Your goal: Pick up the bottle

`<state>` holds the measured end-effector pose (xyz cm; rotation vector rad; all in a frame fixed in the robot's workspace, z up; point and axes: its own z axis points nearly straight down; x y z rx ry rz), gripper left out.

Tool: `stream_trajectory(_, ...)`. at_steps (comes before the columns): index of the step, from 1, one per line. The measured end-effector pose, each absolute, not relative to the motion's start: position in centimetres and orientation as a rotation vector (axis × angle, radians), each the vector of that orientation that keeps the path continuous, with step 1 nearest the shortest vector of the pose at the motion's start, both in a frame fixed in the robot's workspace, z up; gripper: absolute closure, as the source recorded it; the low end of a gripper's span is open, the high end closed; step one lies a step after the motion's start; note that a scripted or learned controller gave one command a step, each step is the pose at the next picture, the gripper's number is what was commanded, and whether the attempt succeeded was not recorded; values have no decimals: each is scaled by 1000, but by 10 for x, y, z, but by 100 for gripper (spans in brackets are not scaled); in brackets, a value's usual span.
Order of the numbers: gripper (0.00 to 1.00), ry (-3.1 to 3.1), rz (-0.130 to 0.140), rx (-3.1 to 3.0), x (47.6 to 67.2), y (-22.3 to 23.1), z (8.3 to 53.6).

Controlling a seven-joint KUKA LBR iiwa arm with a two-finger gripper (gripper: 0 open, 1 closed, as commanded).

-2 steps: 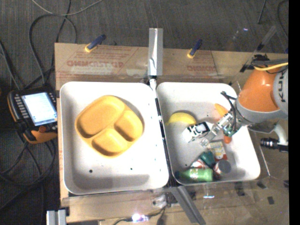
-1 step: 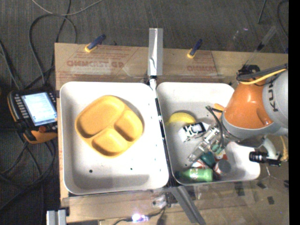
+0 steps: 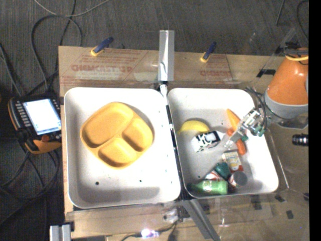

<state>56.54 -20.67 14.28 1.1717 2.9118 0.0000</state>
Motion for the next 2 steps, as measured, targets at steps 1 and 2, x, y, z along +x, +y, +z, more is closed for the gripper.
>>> stream_trajectory(1,0,2875,1,1255,547,-204,385)
stream_trajectory(2,0,2981,-3,976,588,-223,383)
